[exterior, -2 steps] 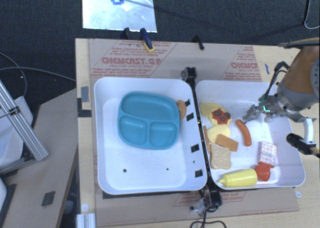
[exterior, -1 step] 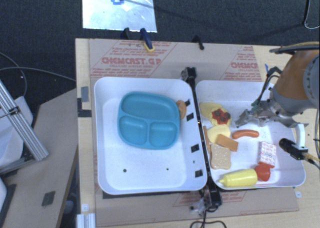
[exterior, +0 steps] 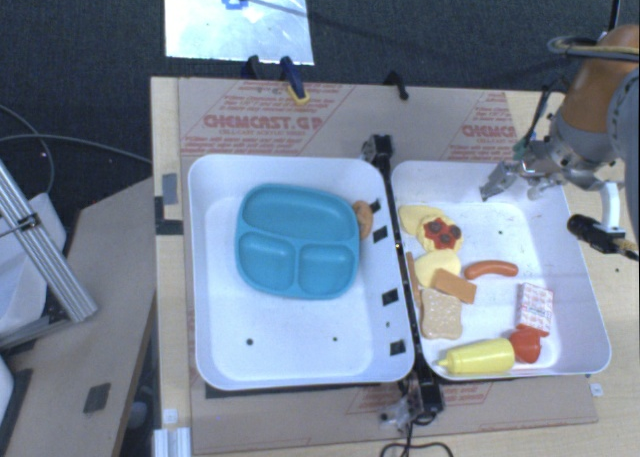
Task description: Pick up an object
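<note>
Camera view: right bin (exterior: 560, 245) holding sausage (exterior: 491, 269), cheese wedge (exterior: 454, 286), bread slice (exterior: 441, 314), yellow bottle (exterior: 482, 356) and tomato (exterior: 526, 346) in nearer half, far corner bare beneath gripper (exterior: 520, 182), fingers spread and gripping nothing; left of it, left bin (exterior: 220, 345) with blue divided plate (exterior: 297, 241).
</note>
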`<state>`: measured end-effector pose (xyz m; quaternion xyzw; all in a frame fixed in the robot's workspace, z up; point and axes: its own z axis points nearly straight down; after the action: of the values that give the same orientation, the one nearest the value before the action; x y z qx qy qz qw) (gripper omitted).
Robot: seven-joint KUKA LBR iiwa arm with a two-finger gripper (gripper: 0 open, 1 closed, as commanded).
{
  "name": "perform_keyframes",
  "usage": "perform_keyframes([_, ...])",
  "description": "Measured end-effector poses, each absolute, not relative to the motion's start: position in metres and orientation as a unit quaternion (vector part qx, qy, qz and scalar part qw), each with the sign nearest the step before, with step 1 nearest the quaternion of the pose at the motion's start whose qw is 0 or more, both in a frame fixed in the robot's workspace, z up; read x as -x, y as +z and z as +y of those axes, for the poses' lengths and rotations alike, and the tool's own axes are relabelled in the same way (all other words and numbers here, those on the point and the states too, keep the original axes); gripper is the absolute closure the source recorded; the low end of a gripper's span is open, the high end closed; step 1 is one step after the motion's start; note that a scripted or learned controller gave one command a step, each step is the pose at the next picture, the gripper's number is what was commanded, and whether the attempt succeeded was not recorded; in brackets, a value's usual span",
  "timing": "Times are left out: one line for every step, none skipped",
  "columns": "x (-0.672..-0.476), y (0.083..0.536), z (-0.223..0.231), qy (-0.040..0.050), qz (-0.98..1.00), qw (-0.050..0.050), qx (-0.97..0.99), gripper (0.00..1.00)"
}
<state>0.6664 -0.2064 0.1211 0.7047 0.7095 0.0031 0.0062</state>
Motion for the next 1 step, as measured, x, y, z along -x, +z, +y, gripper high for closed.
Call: perform_keyframes([-0.6083,0.0821,-0.2065,-0.0012,0.707,-0.002,-0.707,0.0])
